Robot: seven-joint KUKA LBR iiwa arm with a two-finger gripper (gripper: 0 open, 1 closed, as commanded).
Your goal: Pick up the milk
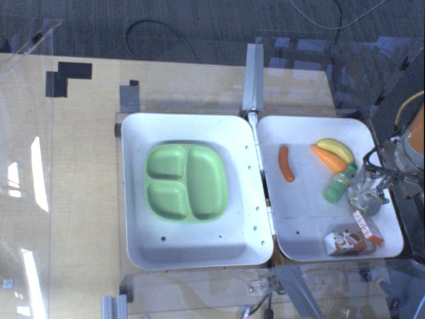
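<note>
While my gripper (369, 197) hangs over the right-hand bin (302, 241) near its outer wall, the milk (346, 242), a small carton lying on its side w/ brown and white print, sits just below the tool toward the bin's near corner, not betw. my fingers. Gripper state: cannot tell; the metal parts blur into one pale mass at this slant. Beside the tool on the side away from my arm lies a green bottle (339, 186), almost touching it; beyond that, a carrot (328, 158) and banana (336, 149) close together, and a sausage (286, 163) well apart toward the divider. The left bin (133, 231) w/ its green plate (187, 181) plays no part. Judged approach: shift toward the near wall, centre over the carton, align across its narrow width, descend straight. Risk: the corner walls leave little room, and the bottle could be nudged.
</note>
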